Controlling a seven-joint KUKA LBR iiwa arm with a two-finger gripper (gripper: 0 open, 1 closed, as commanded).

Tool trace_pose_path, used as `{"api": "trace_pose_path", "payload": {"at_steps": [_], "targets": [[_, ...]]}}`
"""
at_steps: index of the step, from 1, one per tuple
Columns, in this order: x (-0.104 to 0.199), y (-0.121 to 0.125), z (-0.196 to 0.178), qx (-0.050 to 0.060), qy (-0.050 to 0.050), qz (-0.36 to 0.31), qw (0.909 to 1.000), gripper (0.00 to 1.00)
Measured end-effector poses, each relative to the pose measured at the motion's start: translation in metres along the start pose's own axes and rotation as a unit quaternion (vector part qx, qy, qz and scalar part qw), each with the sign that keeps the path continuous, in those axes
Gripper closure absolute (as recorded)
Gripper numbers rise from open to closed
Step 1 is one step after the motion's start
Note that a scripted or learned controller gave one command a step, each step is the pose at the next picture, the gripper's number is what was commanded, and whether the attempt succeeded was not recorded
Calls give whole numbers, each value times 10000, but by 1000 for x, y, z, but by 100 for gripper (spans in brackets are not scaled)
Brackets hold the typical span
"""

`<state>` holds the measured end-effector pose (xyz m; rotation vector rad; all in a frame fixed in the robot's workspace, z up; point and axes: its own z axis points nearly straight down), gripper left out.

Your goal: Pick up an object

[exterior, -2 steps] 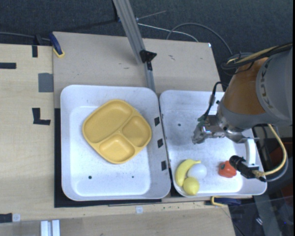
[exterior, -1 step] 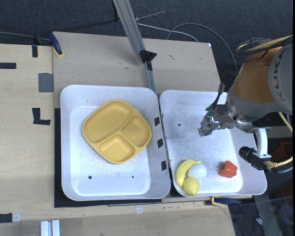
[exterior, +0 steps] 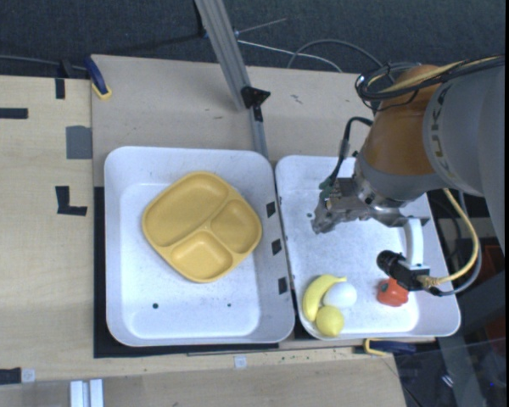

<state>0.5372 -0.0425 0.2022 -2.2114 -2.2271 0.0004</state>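
Bare right bin (exterior: 356, 257) floor around hand (exterior: 324, 217), grip state unclear, fruit (exterior: 329, 303) cornered.

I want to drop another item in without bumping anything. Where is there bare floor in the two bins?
Left white bin: bare strip along the near edge, below the yellow divided plate. Right white bin: open middle between the gripper and the yellow banana. Its near edge is crowded: banana, white egg, yellow lemon, red-orange piece.

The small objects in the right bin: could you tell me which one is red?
The red object beside the black part, right of the yellow banana, white egg and lemon.
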Motion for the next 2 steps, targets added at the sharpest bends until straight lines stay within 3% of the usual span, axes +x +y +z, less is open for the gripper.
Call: {"api": "trace_pose_path", "payload": {"at_steps": [2], "targets": [[103, 16, -9, -1, -3, -3, 10000, 100]]}}
